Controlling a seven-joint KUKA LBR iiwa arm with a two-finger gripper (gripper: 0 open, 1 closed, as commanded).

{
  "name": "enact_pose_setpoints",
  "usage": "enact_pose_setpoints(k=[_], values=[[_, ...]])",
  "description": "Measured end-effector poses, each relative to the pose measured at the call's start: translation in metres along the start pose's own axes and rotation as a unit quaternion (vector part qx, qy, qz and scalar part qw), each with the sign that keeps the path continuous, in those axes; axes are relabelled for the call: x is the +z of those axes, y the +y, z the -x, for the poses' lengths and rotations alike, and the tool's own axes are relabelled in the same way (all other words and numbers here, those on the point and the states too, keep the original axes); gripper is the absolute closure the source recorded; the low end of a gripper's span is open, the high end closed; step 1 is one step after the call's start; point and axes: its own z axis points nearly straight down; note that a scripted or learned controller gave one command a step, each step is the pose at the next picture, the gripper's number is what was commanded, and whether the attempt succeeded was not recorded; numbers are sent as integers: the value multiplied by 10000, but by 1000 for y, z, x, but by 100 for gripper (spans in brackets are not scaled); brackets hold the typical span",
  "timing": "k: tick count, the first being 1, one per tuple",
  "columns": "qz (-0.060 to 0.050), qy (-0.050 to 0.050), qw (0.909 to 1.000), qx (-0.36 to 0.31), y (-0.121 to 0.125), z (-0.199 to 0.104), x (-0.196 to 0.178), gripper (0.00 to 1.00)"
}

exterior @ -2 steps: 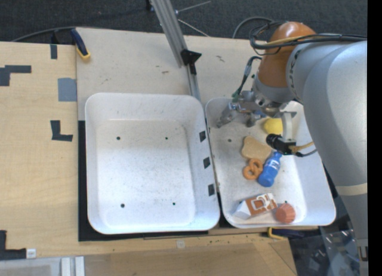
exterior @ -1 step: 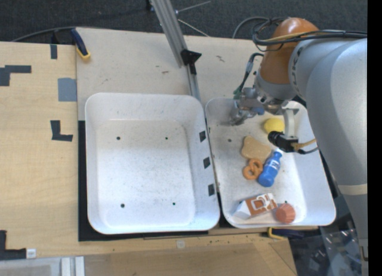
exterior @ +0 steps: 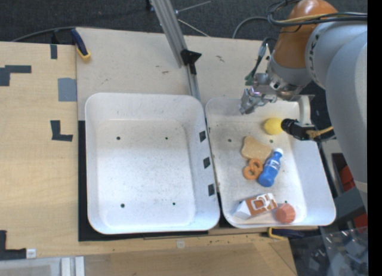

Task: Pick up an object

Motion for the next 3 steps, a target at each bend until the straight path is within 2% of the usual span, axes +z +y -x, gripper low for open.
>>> enact_pose_setpoints(k=[1, 2, 3], values=[[-9, 2, 10000, -6, -1, 0, -43, 100], [-22, 6, 10000, -5, 0, 0, -56, 100], [-40, 10, 10000, -22, -5, -46, -51, 100]])
